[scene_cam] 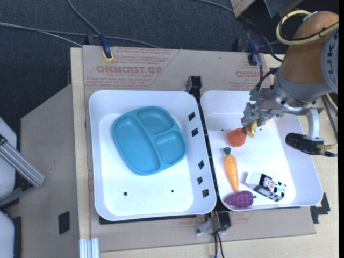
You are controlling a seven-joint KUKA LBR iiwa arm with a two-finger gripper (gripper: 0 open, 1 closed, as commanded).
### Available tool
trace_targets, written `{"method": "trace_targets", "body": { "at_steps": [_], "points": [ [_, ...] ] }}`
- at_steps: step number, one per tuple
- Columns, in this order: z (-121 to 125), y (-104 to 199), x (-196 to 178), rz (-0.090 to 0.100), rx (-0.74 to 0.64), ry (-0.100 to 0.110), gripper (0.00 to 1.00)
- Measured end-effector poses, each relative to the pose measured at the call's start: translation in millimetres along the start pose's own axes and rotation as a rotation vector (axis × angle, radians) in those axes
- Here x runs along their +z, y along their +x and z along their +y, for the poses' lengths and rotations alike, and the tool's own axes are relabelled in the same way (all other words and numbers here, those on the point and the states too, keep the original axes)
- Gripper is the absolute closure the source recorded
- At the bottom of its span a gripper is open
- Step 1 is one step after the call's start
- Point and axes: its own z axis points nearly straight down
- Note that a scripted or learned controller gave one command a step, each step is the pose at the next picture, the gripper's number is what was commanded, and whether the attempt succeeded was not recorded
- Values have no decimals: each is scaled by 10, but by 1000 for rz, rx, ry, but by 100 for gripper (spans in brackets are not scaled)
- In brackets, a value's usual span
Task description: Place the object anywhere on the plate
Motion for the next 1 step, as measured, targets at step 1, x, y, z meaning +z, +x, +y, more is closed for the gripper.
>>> {"method": "trace_targets", "body": {
  "at_steps": [1],
  "points": [
    [-122,498,-101,0,-1,0,100]
  ]
}}
